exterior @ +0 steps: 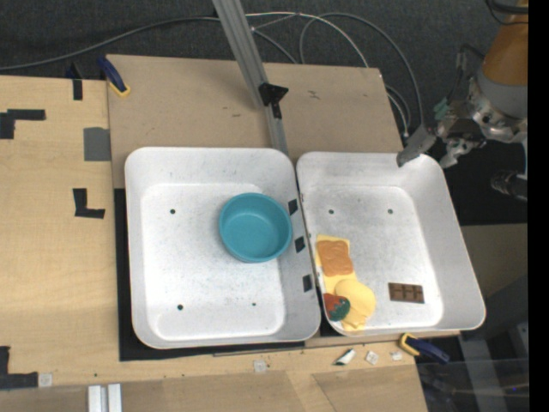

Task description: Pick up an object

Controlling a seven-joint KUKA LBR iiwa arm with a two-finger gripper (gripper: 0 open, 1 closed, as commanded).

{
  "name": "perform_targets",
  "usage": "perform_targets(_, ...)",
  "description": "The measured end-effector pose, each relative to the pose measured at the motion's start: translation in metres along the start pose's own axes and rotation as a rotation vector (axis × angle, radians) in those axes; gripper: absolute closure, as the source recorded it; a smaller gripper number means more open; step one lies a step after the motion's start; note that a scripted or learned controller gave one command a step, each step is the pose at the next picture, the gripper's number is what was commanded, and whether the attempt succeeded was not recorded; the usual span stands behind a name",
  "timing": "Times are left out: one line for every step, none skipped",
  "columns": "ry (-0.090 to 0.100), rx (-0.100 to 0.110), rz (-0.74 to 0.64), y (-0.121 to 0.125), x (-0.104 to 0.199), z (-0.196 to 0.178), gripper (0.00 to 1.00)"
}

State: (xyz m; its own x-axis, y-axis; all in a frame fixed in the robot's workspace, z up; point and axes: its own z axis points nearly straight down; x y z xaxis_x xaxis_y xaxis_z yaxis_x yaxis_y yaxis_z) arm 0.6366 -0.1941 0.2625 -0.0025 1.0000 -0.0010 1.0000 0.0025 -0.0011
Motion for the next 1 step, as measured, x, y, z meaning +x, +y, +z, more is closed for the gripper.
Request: perform_targets(-0.001, 0.0, 0.0, -0.0001, -0.0002, -0.0001, 0.0)
